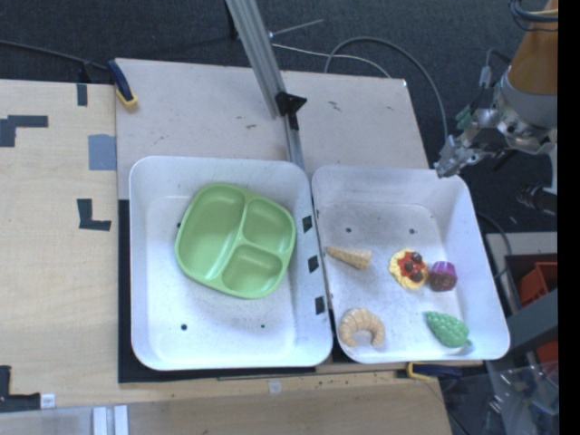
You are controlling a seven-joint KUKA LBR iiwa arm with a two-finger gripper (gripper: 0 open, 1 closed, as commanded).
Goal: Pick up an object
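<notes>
Toy foods lie in right bin: cone, tart touching purple fruit, croissant, green piece. Gripper hangs outside bin's far right corner, well apart from all, nothing between fingers; spread or pressed together, cannot tell. Left bin holds green divided plate.

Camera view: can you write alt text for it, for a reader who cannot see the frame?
The grey arm's two-finger gripper hovers at the right white bin's far right corner, above a toy cone, fruit tart, purple fruit, croissant and green leafy piece. The left white bin holds a light green three-compartment plate.
</notes>
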